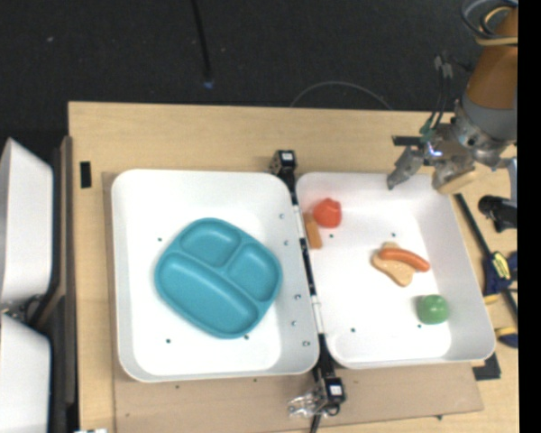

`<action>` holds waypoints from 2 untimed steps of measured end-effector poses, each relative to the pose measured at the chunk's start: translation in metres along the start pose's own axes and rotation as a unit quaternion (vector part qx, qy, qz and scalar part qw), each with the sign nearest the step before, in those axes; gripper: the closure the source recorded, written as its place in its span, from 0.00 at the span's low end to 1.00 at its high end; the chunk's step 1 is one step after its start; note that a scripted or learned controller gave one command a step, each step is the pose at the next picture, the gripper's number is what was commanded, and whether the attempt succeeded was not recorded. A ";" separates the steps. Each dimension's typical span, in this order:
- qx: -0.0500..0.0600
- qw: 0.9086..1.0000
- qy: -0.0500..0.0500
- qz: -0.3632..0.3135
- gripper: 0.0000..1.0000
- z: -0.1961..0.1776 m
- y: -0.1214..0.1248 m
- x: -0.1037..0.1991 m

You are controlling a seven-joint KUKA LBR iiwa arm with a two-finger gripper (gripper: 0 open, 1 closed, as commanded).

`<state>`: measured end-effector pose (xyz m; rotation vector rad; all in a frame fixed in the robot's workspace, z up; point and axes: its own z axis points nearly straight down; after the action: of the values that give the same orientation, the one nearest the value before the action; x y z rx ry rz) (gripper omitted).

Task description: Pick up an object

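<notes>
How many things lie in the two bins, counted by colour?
Blue: 1, the plate
Red: 1, the tomato
Green: 1, the ball
Orange: 2, the hot dog and the stick
Total: 5

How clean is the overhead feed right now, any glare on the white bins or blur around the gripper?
Camera view: even lighting, the right white bin bright but not blown out; the red round toy and green round toy read clearly; the two-finger gripper looks soft and slightly blurred, casting only faint shadow.
</notes>
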<state>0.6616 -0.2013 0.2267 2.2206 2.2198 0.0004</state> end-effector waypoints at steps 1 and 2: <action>0.001 1.000 -0.001 0.000 0.00 0.042 -0.001 -0.006; 0.002 1.000 -0.001 0.001 0.00 0.084 -0.004 -0.009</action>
<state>0.6576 -0.2105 0.1424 2.2245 2.2177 -0.0055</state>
